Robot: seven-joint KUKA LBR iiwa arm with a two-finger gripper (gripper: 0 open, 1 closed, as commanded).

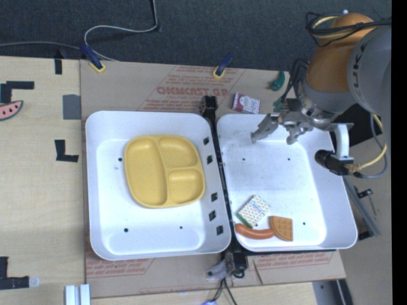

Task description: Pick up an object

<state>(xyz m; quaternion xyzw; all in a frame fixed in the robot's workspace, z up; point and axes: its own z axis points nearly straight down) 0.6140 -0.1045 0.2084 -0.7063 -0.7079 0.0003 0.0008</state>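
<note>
White bins are seen side by side: the left bin (105,234) bears a yellow divided plate (164,170), while the right bin (331,196) has the gripper (278,132) spread wide and holding nothing at its twelve o'clock edge. A waffle piece (282,227), checkered block (254,210) and sausage (254,232) are clustered at six o'clock; the descent is best centred on one, fingers straddling it clear of neighbours.
</note>
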